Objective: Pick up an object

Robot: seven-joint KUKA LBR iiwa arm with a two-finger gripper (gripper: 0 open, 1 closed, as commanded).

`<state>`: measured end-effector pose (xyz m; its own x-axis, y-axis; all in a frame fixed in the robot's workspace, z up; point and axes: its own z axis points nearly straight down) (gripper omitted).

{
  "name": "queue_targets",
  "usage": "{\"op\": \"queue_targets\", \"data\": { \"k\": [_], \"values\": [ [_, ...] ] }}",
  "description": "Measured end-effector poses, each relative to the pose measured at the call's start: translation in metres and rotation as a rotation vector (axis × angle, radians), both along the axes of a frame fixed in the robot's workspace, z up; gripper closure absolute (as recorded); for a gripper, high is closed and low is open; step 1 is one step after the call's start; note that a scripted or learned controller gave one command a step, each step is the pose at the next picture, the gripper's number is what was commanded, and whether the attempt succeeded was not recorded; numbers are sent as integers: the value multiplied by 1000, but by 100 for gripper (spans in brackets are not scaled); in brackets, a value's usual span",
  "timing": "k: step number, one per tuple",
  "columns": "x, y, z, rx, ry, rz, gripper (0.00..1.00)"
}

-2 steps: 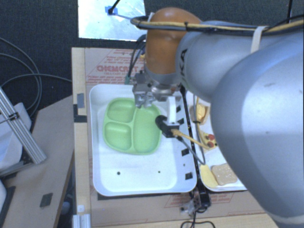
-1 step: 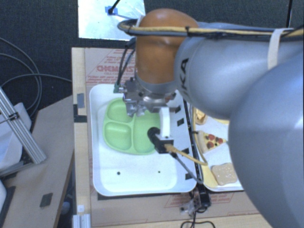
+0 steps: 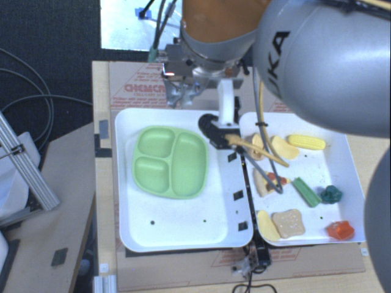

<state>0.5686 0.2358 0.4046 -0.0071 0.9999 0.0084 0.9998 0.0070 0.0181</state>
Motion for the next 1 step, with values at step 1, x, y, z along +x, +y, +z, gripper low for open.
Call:
{"op": "queue_targets", "data": {
  "k": [1],
  "values": [
    [91, -3, 50, -6, 4, -7, 100]
  ]
}}
